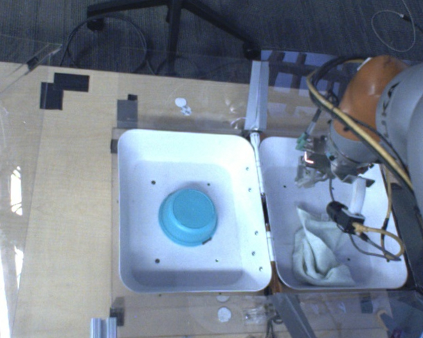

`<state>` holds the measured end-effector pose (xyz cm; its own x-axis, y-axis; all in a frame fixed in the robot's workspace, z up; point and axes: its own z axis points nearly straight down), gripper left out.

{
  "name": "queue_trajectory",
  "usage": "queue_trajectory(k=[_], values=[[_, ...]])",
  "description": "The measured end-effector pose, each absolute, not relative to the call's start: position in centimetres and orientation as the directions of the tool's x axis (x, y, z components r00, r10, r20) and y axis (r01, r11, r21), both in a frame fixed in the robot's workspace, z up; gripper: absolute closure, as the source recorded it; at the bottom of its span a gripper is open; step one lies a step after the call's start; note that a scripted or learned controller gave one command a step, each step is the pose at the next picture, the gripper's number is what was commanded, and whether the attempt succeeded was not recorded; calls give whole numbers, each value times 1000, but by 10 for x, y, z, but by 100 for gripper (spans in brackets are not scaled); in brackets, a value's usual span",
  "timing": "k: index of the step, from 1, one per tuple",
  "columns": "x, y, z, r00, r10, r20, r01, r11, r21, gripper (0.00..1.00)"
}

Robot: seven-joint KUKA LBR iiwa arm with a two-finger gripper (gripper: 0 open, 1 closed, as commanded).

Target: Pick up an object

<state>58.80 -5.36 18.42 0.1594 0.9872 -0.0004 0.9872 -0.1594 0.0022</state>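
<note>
Gripper [314, 168] over right bin [279, 202], upper part; cloth [318, 253] lies just below it in frame. Grip state: cannot tell.

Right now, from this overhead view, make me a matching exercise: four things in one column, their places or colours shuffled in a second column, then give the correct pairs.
Things:
1. blue bowl
2. white cloth
3. gripper
4. orange band

Places or looks:
A. crumpled in the near part of the right bin
B. upside down in the middle of the left bin
C. wrapped round the arm above the wrist
D. hanging over the far part of the right bin, above the cloth in the picture

Pairs: 1-B, 2-A, 3-D, 4-C
</note>
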Motion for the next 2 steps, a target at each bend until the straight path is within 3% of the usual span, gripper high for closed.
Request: queue_trajectory(k=[1, 2], values=[[624, -3, 185, 28, 1000, 0, 1000, -28, 4, 100], [576, 87, 185, -39, 999, 1, 999, 39, 3, 100]])
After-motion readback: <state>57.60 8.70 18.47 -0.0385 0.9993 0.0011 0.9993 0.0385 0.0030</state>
